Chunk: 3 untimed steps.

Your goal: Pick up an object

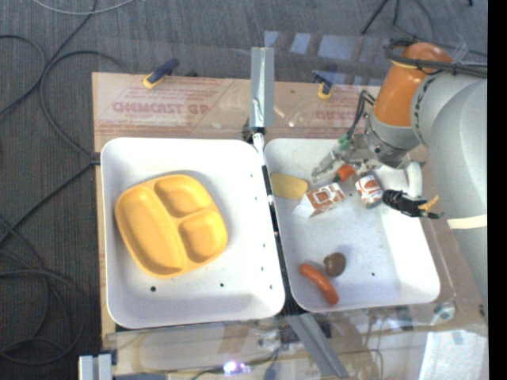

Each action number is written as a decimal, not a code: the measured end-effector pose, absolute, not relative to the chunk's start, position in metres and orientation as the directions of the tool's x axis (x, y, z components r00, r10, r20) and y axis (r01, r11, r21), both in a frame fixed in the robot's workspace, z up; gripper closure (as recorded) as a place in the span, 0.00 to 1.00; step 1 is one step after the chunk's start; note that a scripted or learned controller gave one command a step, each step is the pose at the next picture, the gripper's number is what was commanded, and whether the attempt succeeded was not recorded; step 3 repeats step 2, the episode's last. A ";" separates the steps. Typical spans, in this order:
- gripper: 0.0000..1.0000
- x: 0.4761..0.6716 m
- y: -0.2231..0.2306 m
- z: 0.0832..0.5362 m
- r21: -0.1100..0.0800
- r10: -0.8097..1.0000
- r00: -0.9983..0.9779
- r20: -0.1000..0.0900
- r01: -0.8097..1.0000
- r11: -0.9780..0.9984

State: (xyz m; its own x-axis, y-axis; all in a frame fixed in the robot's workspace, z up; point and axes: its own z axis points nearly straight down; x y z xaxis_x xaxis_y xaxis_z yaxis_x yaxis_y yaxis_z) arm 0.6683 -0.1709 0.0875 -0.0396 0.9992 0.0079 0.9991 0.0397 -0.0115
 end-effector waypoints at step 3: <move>1.00 0.668 -0.120 0.165 -0.002 0.983 0.182 -0.002 0.983 -0.182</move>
